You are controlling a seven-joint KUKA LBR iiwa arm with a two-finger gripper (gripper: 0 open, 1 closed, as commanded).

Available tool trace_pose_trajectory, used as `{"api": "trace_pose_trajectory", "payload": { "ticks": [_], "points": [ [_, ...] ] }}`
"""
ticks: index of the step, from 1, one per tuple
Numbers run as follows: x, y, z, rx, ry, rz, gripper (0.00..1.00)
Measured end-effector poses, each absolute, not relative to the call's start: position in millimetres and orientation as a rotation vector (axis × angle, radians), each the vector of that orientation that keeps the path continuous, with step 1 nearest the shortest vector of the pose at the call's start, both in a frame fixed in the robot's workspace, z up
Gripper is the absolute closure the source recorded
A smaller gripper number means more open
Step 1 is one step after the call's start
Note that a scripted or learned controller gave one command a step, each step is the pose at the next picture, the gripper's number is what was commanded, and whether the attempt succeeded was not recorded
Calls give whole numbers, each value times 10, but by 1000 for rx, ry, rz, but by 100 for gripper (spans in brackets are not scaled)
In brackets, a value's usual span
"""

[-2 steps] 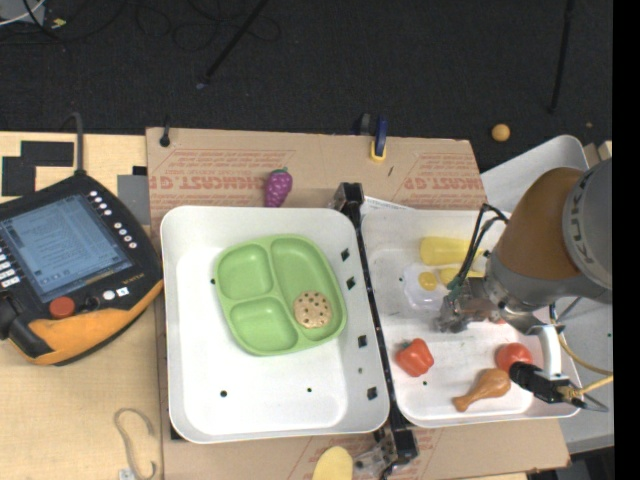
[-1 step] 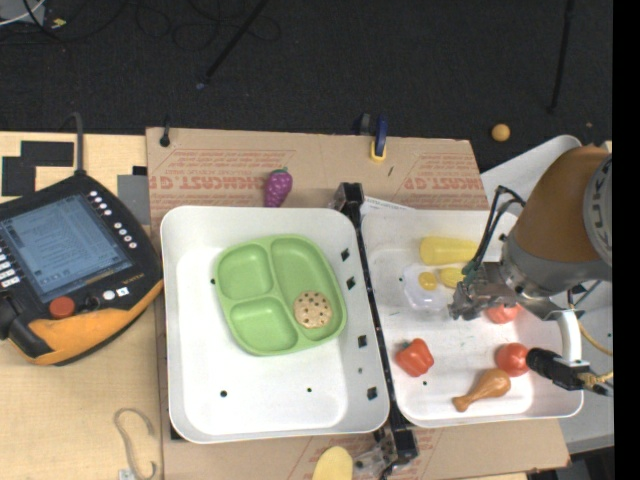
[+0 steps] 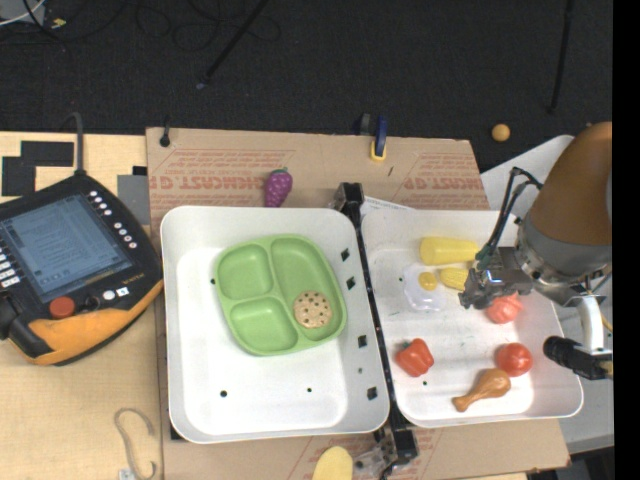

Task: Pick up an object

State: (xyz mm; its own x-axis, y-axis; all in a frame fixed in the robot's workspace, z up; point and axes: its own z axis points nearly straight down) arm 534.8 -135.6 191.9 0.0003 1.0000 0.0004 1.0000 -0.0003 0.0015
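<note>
Gripper (image 3: 483, 286), low in the right bin (image 3: 560, 403), over a pinkish-red toy (image 3: 504, 309); we cannot tell whether it grips anything. Beside it we list a yellow block (image 3: 447, 250) and a small yellow piece (image 3: 428, 280); farther off, a red pepper (image 3: 414, 356), a tomato (image 3: 514, 358) and a drumstick (image 3: 481, 390). Left bin (image 3: 200, 408): green tray (image 3: 250, 268) with a cookie (image 3: 313, 310). We judge the reach under way; next comes a firm close, then a lift.
</note>
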Motion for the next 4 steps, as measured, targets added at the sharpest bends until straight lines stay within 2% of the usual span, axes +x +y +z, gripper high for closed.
{"api": "trace_pose_trajectory", "payload": {
  "ticks": [1,3,4],
  "points": [
    [5355,-1366,2297,2221,2220,2,100],
    [5356,-174,2339,2220,2230,0,100],
    [5220,363,2184,2222,2227,-4,100]
  ]
}}
